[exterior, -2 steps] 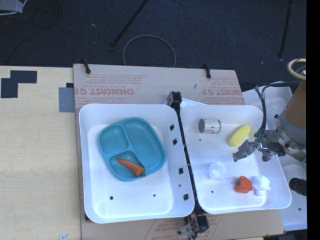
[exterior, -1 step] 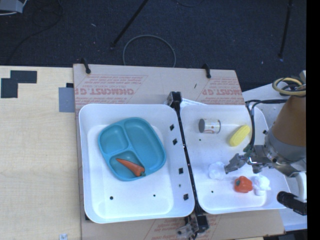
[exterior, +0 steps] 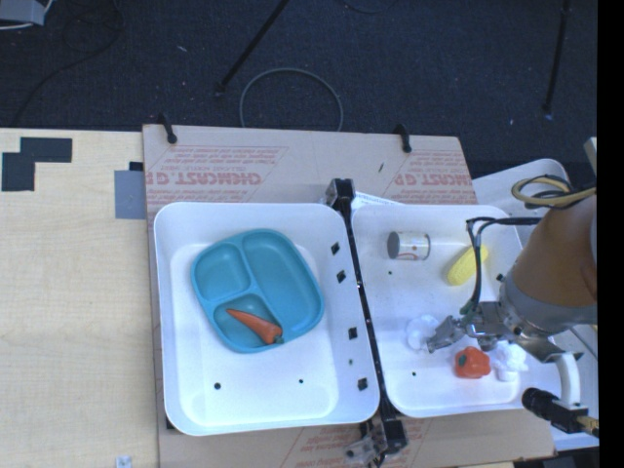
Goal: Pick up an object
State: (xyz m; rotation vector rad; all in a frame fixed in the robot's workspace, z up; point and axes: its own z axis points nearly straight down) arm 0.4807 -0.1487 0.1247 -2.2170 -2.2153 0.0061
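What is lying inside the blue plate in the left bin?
A carrot lies in the front compartment of the blue plate. What is under the carrot is covered.

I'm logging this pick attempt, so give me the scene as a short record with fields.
left bin: blue divided plate with a carrot in its near compartment
right bin: metal can on its side, yellow object, red-orange object, white items
gripper: low over right bin, beside red-orange object
grasp: none visible
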